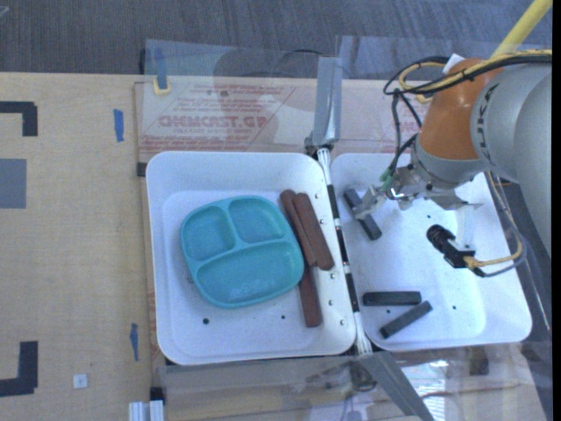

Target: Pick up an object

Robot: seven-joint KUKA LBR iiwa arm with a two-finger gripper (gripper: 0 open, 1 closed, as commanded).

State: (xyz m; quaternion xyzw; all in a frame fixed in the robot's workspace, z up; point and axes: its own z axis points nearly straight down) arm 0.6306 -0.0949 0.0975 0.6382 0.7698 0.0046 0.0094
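- Pale wood counter (70,261) in the camera view, grey carpet beyond it. It carries two white bins side by side: left bin (166,323) and right bin (500,323).
- Left bin holds a teal divided plate (243,251). Brown sticks (308,235) lie just beside it, along the bin's right wall.
- Claw (379,197) sits low in the right bin's upper left corner, with the arm reaching in from the right. I cannot tell how far open it is, and I see nothing I would call gripped.
- Likeliest target, in my judgement, is the grey block (353,199) right at the claw's tip. A short darker block (369,227) lies just below it.
- A flat dark bar (392,298) and a slanted dark bar (406,319) lie near the bin's front, well apart from the claw.
- To do this step well, I would set the claw across the grey block's narrow side, not along its length.
- I would go down close to the bin floor and close only once centred.
- The bin wall is near on the left, so I would keep off it, then lift straight and slowly.
- Hard to read: the wrist covers the claw from above, so any contact with the grey block is hidden.
- I cannot say whether the two blocks touch or form one piece.
- The brown sticks overlap, so two or three is unclear.
- The arm is cut off at the frame's right.
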